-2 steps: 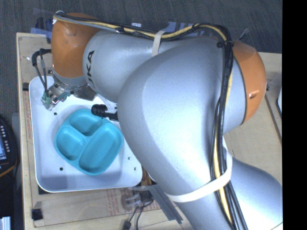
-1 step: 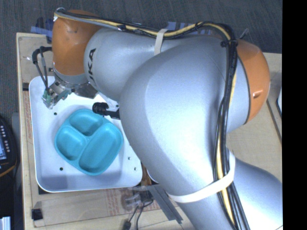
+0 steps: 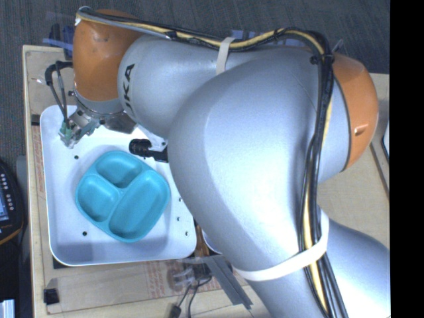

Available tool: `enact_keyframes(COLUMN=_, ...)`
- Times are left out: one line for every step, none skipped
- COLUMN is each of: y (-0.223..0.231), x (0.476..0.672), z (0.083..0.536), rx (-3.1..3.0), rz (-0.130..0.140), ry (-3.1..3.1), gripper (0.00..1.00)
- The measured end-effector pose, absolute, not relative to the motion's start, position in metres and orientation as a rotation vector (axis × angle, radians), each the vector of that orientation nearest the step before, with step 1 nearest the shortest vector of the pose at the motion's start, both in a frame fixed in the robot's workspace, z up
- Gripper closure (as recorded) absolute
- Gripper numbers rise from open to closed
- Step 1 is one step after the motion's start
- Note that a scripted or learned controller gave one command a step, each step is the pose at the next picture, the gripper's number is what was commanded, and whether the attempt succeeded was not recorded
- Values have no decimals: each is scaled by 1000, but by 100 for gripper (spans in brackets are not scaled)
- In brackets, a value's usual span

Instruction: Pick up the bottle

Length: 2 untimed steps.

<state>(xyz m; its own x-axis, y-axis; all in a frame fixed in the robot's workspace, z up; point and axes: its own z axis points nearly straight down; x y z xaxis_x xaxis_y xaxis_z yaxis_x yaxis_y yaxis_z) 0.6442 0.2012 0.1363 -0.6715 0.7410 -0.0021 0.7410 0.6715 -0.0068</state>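
My gripper hangs below the orange wrist band, over the far left corner of the left white bin. At its tip is a small greenish-white thing, too small to tell whether it is the bottle or part of the gripper. The arm's grey body hides the middle and right of the view. A short black stub pokes out beside the arm, just above the blue plate.
A blue three-compartment plate lies in the middle of the left bin. The bin's near rim runs along the bench front. Loose cables lie at the bench's front edge. A dark device sits off the left edge.
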Motion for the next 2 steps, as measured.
enact_keyframes(y=196, x=652, z=90, rx=-911, rz=6, ry=-3002, gripper=100)
enact_keyframes(y=197, x=652, z=100, rx=-904, rz=7, ry=-3003, gripper=100)
